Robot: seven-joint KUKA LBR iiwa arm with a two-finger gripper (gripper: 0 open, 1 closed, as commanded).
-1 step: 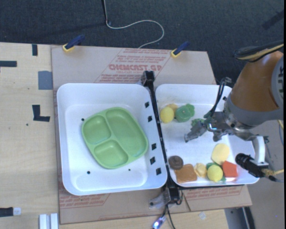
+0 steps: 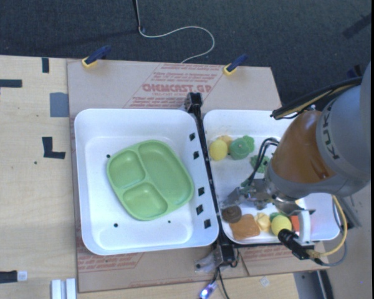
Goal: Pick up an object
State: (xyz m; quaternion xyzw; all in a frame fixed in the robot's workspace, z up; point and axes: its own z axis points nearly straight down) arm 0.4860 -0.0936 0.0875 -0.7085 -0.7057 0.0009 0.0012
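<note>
Over the right bin [image 2: 234, 118] hangs the arm [image 2: 327, 145], grey with its orange band, reaching in from the right and covering much of that bin's right half. Its gripper [image 2: 252, 195] sits low near the bin's middle, dark metal parts pointing toward the left wall; whether it is released or clenched I cannot tell, and nothing can be seen caught in it.

Small toy foods lie around it. Near the bin's back left a yellow lemon [image 2: 218, 149] rests just beside a green broccoli [image 2: 241, 146], the two touching or nearly so. Along the front edge sit a dark brown round piece [image 2: 231, 213], a tan bread slice [image 2: 245, 227] just to its right, a small pale yellow piece [image 2: 262, 218], and a yellow and green piece [image 2: 279, 223] partly under the arm's wrist. These front items are crowded together, just below the gripper.

The left bin [image 2: 87, 179] holds a green plate [image 2: 149, 179] with three compartments, lying tilted about its middle. Both bins rest on a cardboard sheet [image 2: 174, 89] clamped at the bench's back by two clips [image 2: 95, 56]. A thin white cable [image 2: 174, 33] loops across the dark floor beyond.
</note>
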